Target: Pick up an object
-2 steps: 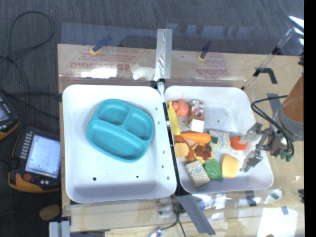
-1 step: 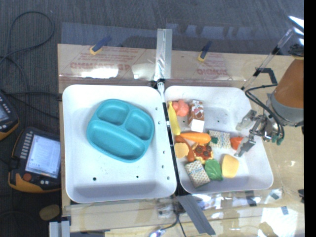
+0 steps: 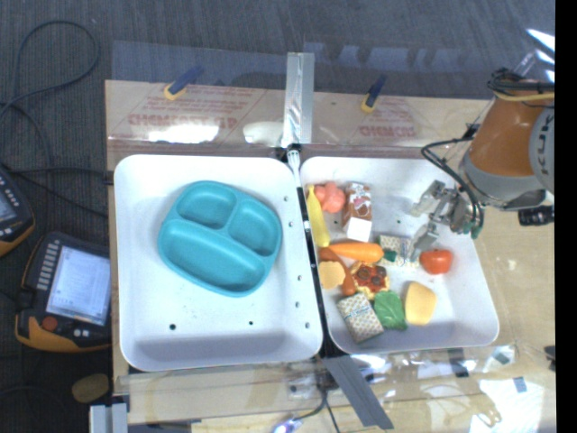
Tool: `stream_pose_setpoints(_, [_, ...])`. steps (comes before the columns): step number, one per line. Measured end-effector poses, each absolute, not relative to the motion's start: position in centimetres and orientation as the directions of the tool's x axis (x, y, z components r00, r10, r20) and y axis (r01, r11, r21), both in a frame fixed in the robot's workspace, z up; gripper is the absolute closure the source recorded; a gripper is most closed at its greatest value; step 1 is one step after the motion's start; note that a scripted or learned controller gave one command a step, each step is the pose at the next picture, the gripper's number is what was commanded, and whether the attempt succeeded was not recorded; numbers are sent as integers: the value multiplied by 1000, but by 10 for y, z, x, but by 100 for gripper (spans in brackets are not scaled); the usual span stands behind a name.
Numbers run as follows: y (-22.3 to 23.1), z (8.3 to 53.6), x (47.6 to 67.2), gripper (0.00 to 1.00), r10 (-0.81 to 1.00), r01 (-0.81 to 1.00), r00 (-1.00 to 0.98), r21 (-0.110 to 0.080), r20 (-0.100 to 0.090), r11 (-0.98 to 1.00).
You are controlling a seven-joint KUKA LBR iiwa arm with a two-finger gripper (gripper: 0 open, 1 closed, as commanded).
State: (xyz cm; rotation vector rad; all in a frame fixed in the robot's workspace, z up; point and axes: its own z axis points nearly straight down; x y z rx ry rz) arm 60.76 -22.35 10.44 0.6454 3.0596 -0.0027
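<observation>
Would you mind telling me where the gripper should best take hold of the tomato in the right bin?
Probably from above, closing across the tomato's round middle. It sits apart from the other food, beside the gripper, with bare bin floor around it.

The gripper (image 3: 425,226) hung over the right bin (image 3: 478,309), fingers spread and empty, near a tomato (image 3: 436,261). Toy foods crowded that bin's left half. A teal tray (image 3: 220,235) lay in the left bin (image 3: 144,332).
</observation>
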Motion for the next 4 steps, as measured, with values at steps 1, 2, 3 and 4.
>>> stream_pose_setpoints(1, [-223, 106, 649, 0, 417, 417, -909, 1, -13, 909])
stream_pose_setpoints(2, [-223, 98, 660, 0, 700, 700, -714, 3, -8, 714])
stream_pose_setpoints(3, [-224, 164, 637, 0, 864, 864, -503, -1, -4, 503])
stream_pose_setpoints(4, [-180, 105, 663, 0, 930, 930, -368, 3, -7, 368])
